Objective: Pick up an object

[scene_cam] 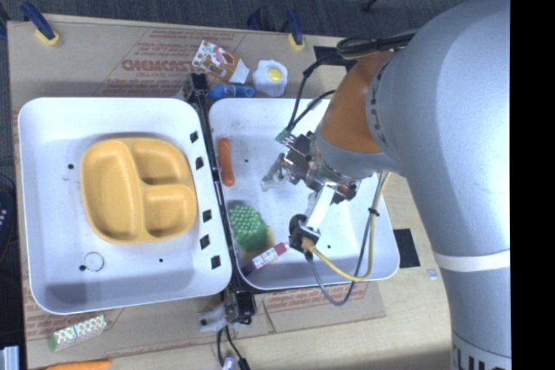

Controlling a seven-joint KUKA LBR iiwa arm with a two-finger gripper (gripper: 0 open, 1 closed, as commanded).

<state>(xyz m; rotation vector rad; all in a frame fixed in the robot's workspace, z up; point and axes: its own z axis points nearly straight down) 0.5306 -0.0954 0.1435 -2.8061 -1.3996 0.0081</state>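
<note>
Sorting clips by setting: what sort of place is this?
Probably a robotics lab bench for grasping trials: a grey arm over two white bins, cardboard held by blue clamps, toy food like an orange hot dog.

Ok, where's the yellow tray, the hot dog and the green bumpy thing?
Tray [139, 186], camera view, on the divider where its compartments meet.
Hot dog [226, 162], camera view, mid-length.
Green thing [246, 223], camera view, middle of its bumpy top.

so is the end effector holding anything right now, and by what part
Cannot be told. The end effector sits low in the right bin, away from the orange stick and green object; nothing visibly sits in it.
</note>
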